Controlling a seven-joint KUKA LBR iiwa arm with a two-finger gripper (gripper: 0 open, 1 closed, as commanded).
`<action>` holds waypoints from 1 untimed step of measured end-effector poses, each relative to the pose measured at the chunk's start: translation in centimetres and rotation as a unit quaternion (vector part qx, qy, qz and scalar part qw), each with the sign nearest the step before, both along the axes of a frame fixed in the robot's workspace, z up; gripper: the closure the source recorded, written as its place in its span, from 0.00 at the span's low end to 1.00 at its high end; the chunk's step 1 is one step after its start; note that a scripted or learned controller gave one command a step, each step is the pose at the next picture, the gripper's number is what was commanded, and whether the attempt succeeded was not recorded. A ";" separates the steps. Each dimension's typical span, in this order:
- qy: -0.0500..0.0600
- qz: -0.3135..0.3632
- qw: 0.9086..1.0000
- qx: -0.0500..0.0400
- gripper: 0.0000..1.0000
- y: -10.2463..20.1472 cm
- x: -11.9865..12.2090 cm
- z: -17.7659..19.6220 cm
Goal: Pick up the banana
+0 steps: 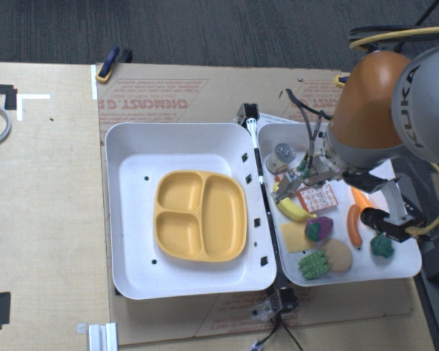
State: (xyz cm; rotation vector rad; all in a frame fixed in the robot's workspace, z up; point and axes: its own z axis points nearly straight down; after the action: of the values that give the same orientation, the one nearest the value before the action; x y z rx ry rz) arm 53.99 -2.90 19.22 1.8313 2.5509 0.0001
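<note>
I'm in the approach step: the claw (pixel 298 179) hangs in the right bin (pixel 402 269), just above the banana (pixel 295 210), which lies near that bin's left wall beside a red card (pixel 318 196). Clutter hides it, so released or clenched, I cannot tell. Next I'd descend squarely over the banana's middle.

- The left bin (pixel 124 218) holds 1 yellow divided plate (pixel 202 216), with bare white floor all around it.
- The right bin (pixel 406 265) is crowded: the banana (pixel 295 210) lies near its left wall, hemmed by a red card (pixel 318 196), purple grapes (pixel 319 229) and a yellow block (pixel 293 237).
- The arm (pixel 373 101) overhangs the bin's upper part.
</note>
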 end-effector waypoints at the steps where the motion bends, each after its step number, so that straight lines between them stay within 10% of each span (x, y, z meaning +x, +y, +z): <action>1: 0.000 0.311 0.950 0.000 0.00 0.9 -1.1 0.0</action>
State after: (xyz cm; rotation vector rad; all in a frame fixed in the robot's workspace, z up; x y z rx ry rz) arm 52.87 -2.01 19.26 0.9471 2.9938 0.0006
